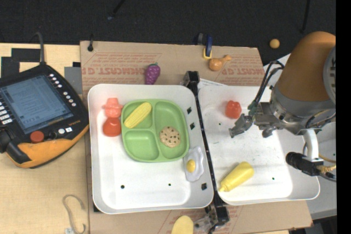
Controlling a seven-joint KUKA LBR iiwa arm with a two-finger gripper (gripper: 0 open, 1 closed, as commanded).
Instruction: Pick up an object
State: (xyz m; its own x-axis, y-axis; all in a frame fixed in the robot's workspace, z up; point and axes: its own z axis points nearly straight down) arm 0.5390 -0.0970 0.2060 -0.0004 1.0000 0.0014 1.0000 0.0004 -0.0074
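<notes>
Your gripper hangs over the right bin, just beside the red pepper — nothing sits between its fingers, and you can't tell how far apart they are. The yellow mustard bottle lies near the front of that bin. Corn and a cookie sit in the green tray in the left bin.

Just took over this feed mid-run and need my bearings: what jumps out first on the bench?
The bright green tray in the left bin catches the eye first, holding a yellow corn cob and a cookie. In the right bin, the gripper hovers over the floor between a red pepper and a yellow bottle. A teach pendant lies left of the bins.
</notes>
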